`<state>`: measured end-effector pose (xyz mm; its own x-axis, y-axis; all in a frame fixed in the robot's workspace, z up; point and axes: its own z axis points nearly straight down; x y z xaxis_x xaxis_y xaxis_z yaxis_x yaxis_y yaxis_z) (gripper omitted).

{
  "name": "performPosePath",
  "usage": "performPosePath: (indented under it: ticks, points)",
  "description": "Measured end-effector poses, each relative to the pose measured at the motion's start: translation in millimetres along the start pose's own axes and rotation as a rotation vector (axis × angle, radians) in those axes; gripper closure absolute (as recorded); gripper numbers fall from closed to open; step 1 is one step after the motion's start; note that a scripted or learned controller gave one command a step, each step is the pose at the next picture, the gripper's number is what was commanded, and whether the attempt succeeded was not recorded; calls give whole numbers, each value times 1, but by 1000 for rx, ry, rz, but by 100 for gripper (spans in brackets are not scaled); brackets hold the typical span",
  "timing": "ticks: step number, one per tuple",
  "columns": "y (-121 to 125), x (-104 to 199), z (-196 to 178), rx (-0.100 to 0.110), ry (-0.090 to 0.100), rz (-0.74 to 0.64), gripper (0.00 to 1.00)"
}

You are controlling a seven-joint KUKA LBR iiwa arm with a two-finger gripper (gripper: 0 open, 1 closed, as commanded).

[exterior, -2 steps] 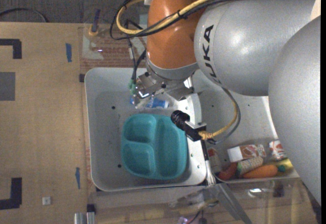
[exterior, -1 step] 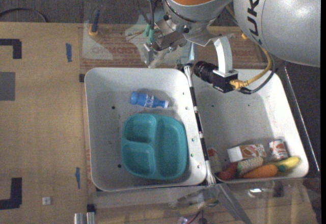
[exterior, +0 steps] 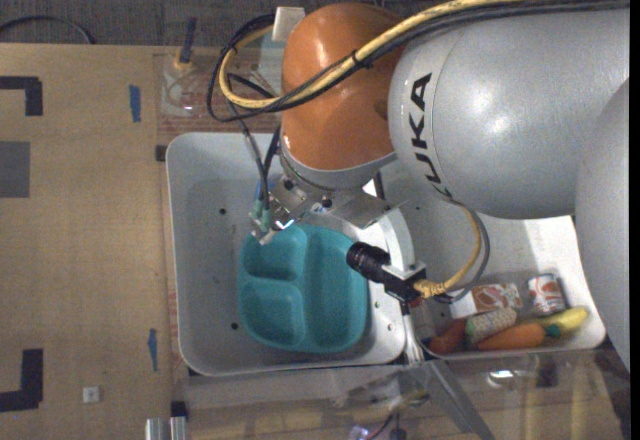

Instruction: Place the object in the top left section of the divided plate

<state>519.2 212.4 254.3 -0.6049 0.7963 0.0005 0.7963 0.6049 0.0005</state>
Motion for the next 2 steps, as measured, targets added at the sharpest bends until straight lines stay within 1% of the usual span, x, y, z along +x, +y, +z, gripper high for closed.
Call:
performPosePath:
  ticks: [1, 2]
  points:
    - [16, -46, -171, -3, -2, 108, 100]
    - [1, -8, -15, -1, 0, -258, 100]
